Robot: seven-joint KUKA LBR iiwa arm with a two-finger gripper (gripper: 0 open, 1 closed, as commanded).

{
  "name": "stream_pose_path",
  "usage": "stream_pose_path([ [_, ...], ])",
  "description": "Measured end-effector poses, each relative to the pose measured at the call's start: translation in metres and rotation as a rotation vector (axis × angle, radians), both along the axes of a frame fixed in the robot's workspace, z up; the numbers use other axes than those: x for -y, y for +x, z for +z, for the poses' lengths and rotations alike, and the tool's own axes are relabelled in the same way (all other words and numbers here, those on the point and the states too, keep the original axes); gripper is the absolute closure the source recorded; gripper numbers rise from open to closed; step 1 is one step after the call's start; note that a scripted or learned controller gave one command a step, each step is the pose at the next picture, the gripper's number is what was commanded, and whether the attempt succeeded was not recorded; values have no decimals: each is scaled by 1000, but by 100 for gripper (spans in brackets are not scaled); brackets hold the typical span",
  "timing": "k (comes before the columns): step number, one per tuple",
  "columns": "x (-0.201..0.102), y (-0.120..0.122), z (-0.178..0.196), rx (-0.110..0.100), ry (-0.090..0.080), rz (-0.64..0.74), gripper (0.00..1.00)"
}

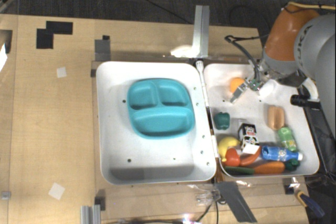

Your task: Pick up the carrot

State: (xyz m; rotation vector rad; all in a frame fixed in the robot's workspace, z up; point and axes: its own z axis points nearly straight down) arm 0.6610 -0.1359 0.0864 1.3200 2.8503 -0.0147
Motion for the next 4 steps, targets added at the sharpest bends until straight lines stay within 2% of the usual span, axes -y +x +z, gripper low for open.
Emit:
stream_pose_path([
  [1, -12, 7, 0, 6, 10, -343, 0],
  [2, 31, 10, 1, 15, 8, -858, 0],
  [3, 29, 13, 15, 24, 9, -847, 100],
  [4, 27, 16, 28, 32, 10, -836, 100],
])
